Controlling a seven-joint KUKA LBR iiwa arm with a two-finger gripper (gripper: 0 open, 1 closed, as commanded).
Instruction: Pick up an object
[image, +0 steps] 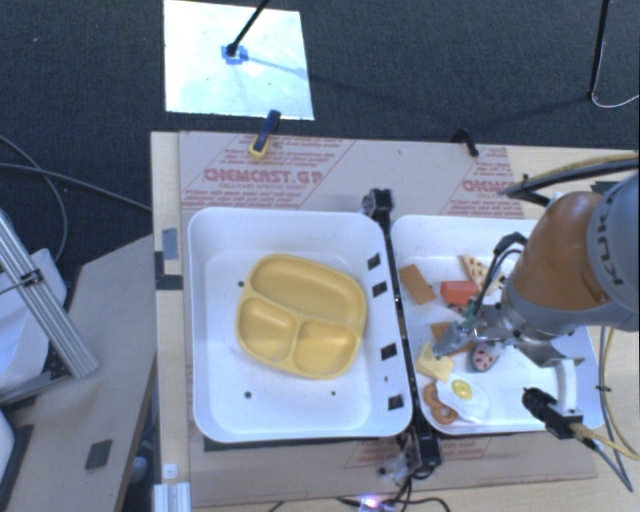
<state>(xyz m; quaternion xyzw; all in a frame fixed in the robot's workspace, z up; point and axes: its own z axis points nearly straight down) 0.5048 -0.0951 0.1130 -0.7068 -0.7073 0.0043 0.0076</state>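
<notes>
Lying in the right bin, a scatter of small toy food pieces: a brown slab toward the far left, a red block just right of it, a patterned orange wedge farther back, a yellow cheese-like piece near the divider, a fried egg at the near edge with a brown round touching its left side. Hard to name, one small orange bit and a speckled round piece, the latter partly covered. Hanging low over the middle of that bin, the gripper, its fingertips lost among dark metal and clutter; cannot tell how wide apart, nor whether anything sits between them. Hidden under the grey and orange arm, the bin's right part. Resting in the left bin, a yellow divided plate, fully in sight.
</notes>
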